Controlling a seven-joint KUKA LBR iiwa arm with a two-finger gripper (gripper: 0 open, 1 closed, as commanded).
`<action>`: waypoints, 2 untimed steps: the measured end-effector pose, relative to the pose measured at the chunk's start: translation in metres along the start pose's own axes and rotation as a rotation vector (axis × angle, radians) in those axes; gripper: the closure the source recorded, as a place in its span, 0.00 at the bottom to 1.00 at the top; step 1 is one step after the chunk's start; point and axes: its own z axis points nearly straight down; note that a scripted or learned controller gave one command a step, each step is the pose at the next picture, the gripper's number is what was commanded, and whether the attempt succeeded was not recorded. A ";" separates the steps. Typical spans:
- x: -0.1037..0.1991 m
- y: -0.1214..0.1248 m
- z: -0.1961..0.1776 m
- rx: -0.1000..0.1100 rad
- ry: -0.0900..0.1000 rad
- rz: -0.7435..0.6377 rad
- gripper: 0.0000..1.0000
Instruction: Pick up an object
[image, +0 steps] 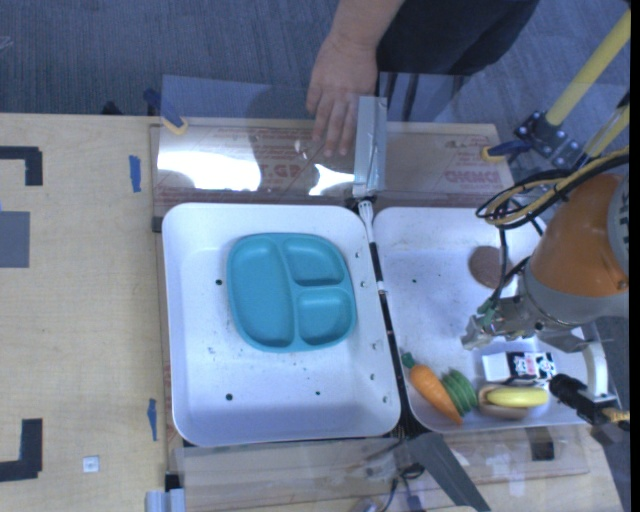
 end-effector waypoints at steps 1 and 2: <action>-0.003 -0.002 0.001 0.004 -0.002 0.006 0.00; -0.047 -0.027 0.026 0.008 0.001 -0.114 0.00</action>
